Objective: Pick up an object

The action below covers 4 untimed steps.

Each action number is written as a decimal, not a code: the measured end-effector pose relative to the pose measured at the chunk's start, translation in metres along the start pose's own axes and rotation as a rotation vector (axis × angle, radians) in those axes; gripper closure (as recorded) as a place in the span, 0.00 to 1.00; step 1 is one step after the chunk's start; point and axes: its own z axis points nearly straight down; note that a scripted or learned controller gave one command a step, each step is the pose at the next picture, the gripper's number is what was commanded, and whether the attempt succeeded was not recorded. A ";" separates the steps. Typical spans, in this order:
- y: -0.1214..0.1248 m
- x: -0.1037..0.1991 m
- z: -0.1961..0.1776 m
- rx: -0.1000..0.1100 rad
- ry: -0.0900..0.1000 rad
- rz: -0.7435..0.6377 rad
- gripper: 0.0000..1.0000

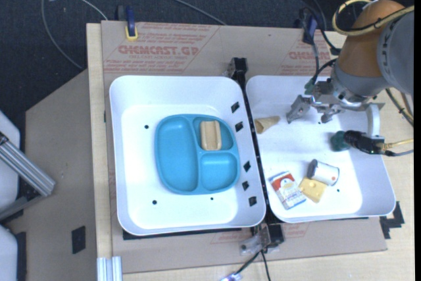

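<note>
1. Jaws stand wide apart with nothing between them. I see them hanging over the rear half of the right bin (pixel 368 191), with the fingers (pixel 294 110) pointing toward its left wall.
2. The arm (pixel 368 43) enters from the right, its orange band sitting above the wrist.
3. I see a tan wedge (pixel 266 124) lying on the right bin's floor, near the jaws on their left and clear of them, close to the bin's left wall.
4. At the front of the right bin I count three items in a cluster:
   - a white cylinder (pixel 323 172) with a grey end, lying on its side;
   - a yellow block (pixel 314 190) just in front of the cylinder;
   - a red-and-white packet (pixel 284 187) just left of the block.
5. The left bin (pixel 131 141) carries a blue divided plate (pixel 177 154) at its centre, with a tan block (pixel 210 135) in the rear right compartment.
6. Both bins sit side by side on the desk (pixel 164 43).
</note>
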 end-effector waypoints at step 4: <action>0.002 -0.003 -0.108 -0.011 -0.003 -0.002 1.00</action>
